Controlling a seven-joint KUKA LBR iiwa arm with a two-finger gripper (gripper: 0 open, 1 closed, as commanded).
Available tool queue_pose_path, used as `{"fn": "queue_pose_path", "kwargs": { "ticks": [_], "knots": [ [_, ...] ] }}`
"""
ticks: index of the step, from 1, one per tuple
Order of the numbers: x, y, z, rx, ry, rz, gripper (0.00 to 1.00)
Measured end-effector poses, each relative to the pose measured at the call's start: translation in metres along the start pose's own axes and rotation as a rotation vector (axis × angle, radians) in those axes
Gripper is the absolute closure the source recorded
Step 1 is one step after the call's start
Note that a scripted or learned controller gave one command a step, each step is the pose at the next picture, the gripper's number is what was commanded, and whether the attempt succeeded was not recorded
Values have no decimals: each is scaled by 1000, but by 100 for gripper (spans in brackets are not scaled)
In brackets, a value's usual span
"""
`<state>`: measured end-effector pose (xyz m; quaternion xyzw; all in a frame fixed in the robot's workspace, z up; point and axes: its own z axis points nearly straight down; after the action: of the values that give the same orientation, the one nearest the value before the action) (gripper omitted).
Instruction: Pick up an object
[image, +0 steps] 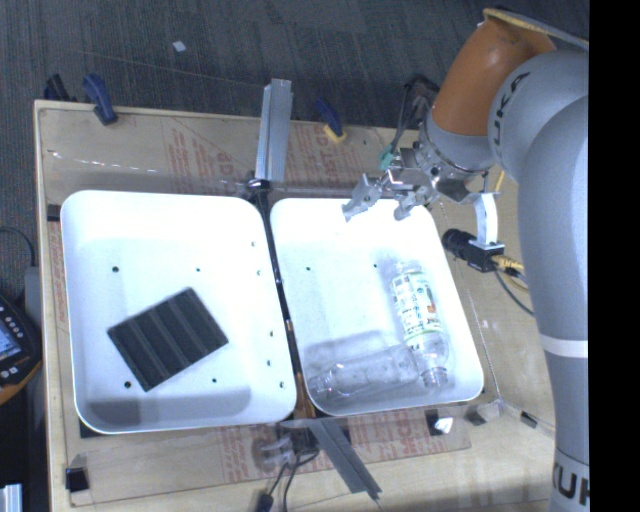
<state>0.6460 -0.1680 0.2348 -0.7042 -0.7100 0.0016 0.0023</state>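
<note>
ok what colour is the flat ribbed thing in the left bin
Black, or very dark grey, ribbed panel; camera view.

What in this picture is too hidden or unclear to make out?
- Label text on the clear bottle in the camera view: too small to read.
- Second clear bottle: see-through on white bin, outline blurred.
- Arm: cut off by the frame edges.
- Dark ridged pad: material unclear.

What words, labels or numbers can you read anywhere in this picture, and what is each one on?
"KU": white letters at the bottom of the arm's grey link, cut off by the frame edge.
Label on the clear bottle in the right bin: coloured print, too small to read.
Red print on the bench board: faint, unreadable.
Screen of the handheld device: blurred.
</note>
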Motion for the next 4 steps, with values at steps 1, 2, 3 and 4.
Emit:
{"fn": "queue_pose_path", "kwargs": {
  "ticks": [1, 2, 3, 4],
  "knots": [
    [-41, -41, 113, 0, 1, 29, 0],
    [-38, -57, 41, -7, -3, -221, 0],
    [-40, -68, 88, -3, -1, -229, 0],
    [-40, -68, 88, -3, -1, -228, 0]
  ]
}}
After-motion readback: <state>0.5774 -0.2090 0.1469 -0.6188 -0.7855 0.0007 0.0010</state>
